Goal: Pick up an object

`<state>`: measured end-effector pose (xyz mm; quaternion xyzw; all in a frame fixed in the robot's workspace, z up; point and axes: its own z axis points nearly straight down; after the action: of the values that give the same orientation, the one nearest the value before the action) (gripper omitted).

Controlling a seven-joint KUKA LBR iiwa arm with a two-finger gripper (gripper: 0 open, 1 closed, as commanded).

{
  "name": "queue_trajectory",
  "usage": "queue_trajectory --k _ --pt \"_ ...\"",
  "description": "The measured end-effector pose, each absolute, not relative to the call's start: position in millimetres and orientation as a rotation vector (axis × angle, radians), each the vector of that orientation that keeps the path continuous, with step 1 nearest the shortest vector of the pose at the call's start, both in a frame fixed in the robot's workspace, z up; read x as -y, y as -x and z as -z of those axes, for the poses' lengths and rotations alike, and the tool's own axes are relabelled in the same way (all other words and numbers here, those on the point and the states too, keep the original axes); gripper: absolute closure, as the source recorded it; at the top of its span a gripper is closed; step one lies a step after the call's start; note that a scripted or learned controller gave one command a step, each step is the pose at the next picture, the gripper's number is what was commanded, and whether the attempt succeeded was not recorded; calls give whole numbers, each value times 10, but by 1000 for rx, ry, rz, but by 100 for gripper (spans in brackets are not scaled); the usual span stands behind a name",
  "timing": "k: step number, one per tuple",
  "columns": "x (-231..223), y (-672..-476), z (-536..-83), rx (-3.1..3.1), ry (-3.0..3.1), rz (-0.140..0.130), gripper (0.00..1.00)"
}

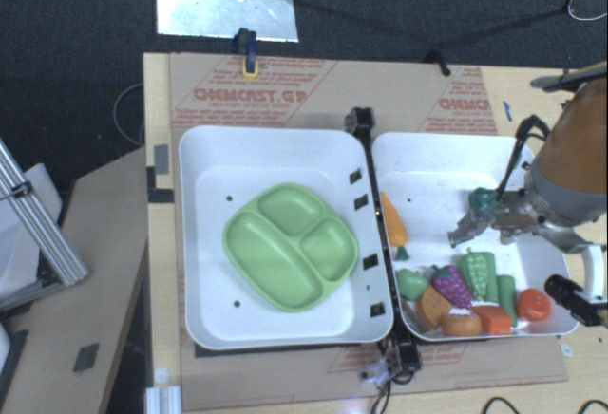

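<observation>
You have the arm reaching in from the right, its orange band above the grey wrist, hanging over the right bin. The jaws point left over the bare white floor of that bin, near its middle. You cannot tell from this angle how far apart they stand, and nothing shows plainly between them. A small teal piece sits right against the jaws' upper side; whether it belongs to the tool or is a toy is unclear.

The things you could pick lie crowded along the near edge of the right bin. An orange carrot lies against the left wall, tilted, apart from the rest. Below it sits a green round piece, then a purple grape bunch touching a brown bread-like piece. A green ridged vegetable lies just below and right of the jaws, with a darker green piece beside it. An orange-red block and a red tomato finish the row toward the right corner.

The left bin holds a pale green divided plate, lying flat and turned at a slant. Both bins rest on a cardboard sheet covering the counter.
</observation>
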<state>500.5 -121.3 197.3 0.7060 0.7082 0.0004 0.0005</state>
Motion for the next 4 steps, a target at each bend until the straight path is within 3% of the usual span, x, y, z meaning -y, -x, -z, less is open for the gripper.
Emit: queue_trajectory --k 3,4 --pt "1142 -5044 -834 -2223 -2221 0 0" --pt "1142 -5053 -950 -2222 -2219 -4 100"
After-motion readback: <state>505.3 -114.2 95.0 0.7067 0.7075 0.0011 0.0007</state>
